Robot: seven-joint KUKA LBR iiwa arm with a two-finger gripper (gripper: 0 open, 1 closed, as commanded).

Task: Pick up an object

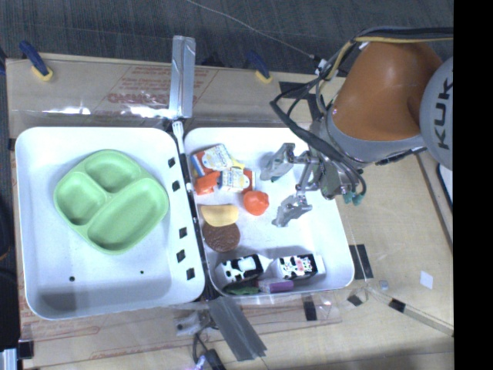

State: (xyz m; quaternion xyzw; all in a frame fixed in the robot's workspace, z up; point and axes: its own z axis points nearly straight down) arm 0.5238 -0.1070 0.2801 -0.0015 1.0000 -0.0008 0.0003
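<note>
My gripper (281,185) hangs over the right bin (331,233) with its two fingers (291,209) spread apart and nothing between them. Just left of the gripper lies a small orange-red ball (256,201). Further left are snack packets (219,168) in orange and white, a yellow piece (219,214) and a brown round cookie (222,237). At the bin's front edge sit two black-and-white patterned items (241,268) (297,266).
The left bin (46,276) holds a green divided plate (112,199). A metal divider (182,75) runs between the bins at the back. Cables (300,106) loop off the arm's wrist above the right bin.
</note>
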